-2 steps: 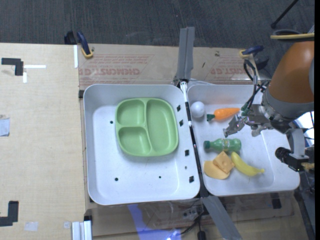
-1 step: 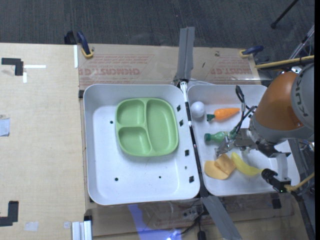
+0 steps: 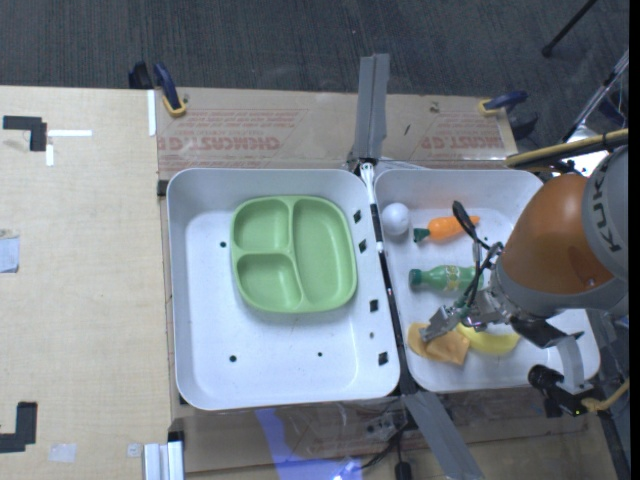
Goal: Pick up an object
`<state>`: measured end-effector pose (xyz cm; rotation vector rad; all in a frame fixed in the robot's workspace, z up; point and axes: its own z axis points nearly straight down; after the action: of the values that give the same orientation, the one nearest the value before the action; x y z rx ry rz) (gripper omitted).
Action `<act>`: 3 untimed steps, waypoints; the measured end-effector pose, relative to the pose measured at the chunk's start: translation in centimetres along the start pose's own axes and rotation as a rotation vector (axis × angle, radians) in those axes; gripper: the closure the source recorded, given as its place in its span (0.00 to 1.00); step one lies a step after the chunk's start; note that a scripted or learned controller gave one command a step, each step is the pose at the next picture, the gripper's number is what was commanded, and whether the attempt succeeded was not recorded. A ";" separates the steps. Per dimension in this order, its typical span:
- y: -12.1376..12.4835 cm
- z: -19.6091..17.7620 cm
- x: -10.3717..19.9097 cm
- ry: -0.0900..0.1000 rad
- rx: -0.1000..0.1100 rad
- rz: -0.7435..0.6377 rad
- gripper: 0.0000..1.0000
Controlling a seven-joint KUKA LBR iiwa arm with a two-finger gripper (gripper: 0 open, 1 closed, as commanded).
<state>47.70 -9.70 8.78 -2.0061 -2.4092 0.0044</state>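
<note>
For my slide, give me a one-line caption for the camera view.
KUKA arm's gripper lowered over yellow items in the right bin, beside a green bottle; the green divided plate sits in the left bin.

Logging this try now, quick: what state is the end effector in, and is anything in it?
End effector: low in the right bin, over the yellow objects; open or closed cannot be told, no held object seen.

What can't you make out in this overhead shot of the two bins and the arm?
- Gripper, camera view: small and dark over the yellow items; grip state unreadable.
- Yellow items: partly covered by the arm; identity unclear.
- Right bin: its right side is hidden by the arm.
- Green bottle: too small to read any label.
</note>
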 end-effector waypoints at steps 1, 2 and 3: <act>3.8 -2.4 -2.4 -0.001 0.000 0.051 0.00; 9.1 0.0 -4.3 -0.002 0.000 0.065 0.00; 16.3 -0.5 -6.3 -0.005 -0.005 0.150 0.00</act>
<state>64.83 -12.96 9.19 -2.1857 -2.2576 0.0037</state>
